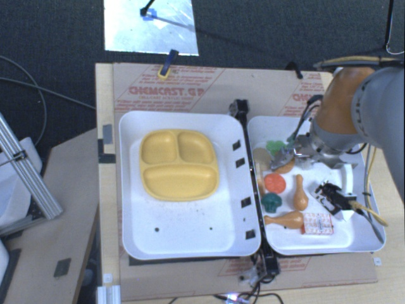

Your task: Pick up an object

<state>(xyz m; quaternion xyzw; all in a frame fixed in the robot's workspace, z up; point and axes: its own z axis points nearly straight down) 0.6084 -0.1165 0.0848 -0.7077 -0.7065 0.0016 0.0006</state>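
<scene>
Camera view looks down on two white bins side by side, the left bin (133, 189) and the right bin (354, 242); the grey arm (380, 106) leans in from the right over the right bin; a yellow divided plate (179, 164) lies in the left bin; the gripper (283, 162) sits low over the right bin's upper-left part, and whether the pincer is apart or together cannot be told; a patterned card (318, 223) lies near the front wall; an orange gourd (286, 219) lies beside it; a red-orange round toy (274, 182), a dark green toy (271, 202) and a pale green toy (276, 147) lie close to the pincer; an orange piece (288, 168) lies just under its tip.
</scene>
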